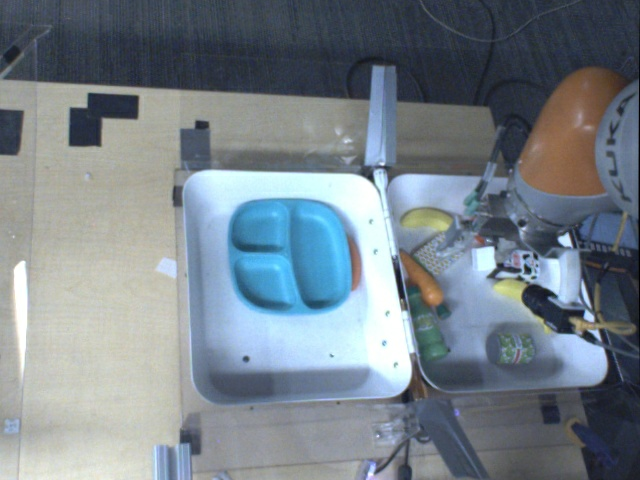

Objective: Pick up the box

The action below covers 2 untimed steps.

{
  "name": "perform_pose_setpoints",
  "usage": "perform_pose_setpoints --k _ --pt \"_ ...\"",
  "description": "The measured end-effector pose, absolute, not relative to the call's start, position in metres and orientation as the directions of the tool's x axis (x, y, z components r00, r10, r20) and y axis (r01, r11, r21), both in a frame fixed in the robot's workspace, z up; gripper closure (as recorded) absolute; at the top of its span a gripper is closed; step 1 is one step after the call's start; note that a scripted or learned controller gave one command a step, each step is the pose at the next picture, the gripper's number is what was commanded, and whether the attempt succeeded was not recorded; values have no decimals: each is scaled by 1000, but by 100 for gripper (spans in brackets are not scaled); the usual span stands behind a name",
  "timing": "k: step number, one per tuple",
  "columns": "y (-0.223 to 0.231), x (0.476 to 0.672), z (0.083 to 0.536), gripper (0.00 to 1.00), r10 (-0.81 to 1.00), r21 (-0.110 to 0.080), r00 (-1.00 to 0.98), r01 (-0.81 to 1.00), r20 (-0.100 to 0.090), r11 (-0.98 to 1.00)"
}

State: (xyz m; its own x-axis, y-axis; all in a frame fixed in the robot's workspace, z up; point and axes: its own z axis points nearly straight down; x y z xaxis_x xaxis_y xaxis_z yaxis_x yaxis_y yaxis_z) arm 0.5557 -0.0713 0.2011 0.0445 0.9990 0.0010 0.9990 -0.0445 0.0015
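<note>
Your box [441, 253] is in the right bin [590, 368], upper-left part of it, sitting just right of the divider between the two bins. It's a small flat patterned thing, and its long axis runs on a diagonal, lower left to upper right. The upper-right end points at the gripper [478, 230], which sits right at or over that end. The wrist covers the fingertips, so you can't tell if they're spread or clenched, and I can't see the box between them.

It's crowded around the box. A banana [426, 218] lies just above it, near the bin's top edge. A carrot [424, 280] lies just below and left, angled down to the right, close to or touching the box's lower end. Below the carrot a green bottle [431, 330] runs along the bin's left wall. The arm [570, 148] comes in from the right and covers the bin's upper-right area.

Open floor is mostly the middle and bottom of the right bin, between the bottle and a round green tin [511, 348] at lower right.

The left bin [210, 368] holds a blue divided tray [291, 254] in its upper half, with bare white floor below it.
</note>
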Motion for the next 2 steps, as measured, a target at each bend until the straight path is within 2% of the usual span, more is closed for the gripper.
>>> perform_pose_setpoints --k 1,2 --pt "-22 488 183 0 997 2 71 997 1 -71" --pt "-2 489 183 0 999 3 44 999 1 -44"
